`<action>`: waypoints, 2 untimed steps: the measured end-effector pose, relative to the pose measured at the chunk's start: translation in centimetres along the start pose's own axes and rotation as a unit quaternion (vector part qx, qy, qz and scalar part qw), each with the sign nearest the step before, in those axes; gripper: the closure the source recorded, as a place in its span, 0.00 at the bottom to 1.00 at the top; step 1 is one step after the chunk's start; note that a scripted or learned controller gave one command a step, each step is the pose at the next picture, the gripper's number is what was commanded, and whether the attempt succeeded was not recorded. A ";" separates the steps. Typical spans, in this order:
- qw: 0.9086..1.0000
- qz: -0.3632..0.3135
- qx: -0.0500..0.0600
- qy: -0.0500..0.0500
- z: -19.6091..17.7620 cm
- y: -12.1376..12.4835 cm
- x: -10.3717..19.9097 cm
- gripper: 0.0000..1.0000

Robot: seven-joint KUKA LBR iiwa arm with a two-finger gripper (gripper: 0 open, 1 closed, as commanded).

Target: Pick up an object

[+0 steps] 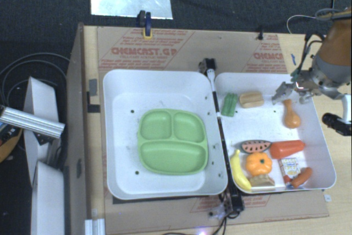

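My gripper hangs over the far right corner of the right bin, fingers spread open with nothing between them. Just below it lies a small orange drumstick-shaped toy, apart from the fingertips. To the gripper's left rest a tan bread piece and a green pickle. Nearer the front lie a watermelon slice, a red-orange carrot, an orange pumpkin, a yellow banana, a small white packet and a sausage.
The left bin holds a green divided plate. A ridge separates the two bins. Cardboard lies under both. Cables and a metal bar sit off the bench at the left.
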State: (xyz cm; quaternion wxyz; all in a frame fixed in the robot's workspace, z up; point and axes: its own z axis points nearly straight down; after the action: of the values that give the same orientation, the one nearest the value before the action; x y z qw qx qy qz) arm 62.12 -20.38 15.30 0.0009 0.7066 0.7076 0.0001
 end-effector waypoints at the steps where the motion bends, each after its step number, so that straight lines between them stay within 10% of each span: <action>1: 1.000 -0.002 -0.001 0.000 -0.9 0.7 -0.2 0.00; 2: 1.000 -0.002 0.000 0.000 6.5 0.9 -0.2 0.00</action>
State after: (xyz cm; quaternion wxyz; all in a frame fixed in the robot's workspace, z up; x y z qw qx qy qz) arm 63.00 -20.61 8.84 0.0010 0.7055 0.7087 0.0001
